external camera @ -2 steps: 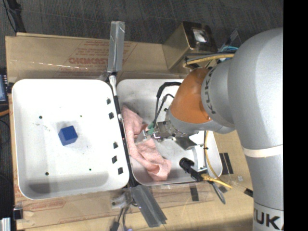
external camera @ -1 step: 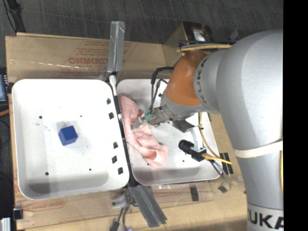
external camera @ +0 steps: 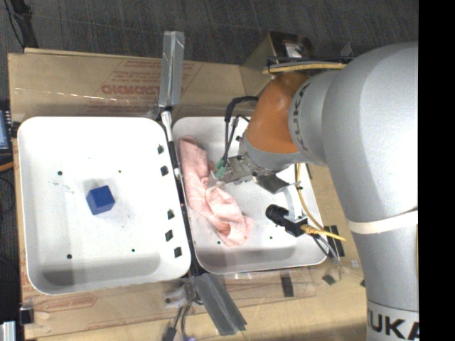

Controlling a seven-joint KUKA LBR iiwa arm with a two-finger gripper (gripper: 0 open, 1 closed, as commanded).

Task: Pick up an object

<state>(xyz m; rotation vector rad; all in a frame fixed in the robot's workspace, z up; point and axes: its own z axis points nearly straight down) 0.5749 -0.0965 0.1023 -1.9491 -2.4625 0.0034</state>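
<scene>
I am down over the pink cloth (external camera: 213,194) near the left wall of the right bin (external camera: 298,261), reaching to grasp. I cannot tell how my jaws stand. Next I must close and lift.

Robot lab: industrial arm (external camera: 355,119), white bins (external camera: 43,261), cardboard-lined bench (external camera: 71,77).

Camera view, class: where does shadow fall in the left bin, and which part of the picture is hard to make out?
In the camera view, the blue cube is sharp in the left bin, soft shadow along the bin's near wall; the pink cloth reads clearly; the gripper is dark and crowded under the arm, detail lost.
</scene>
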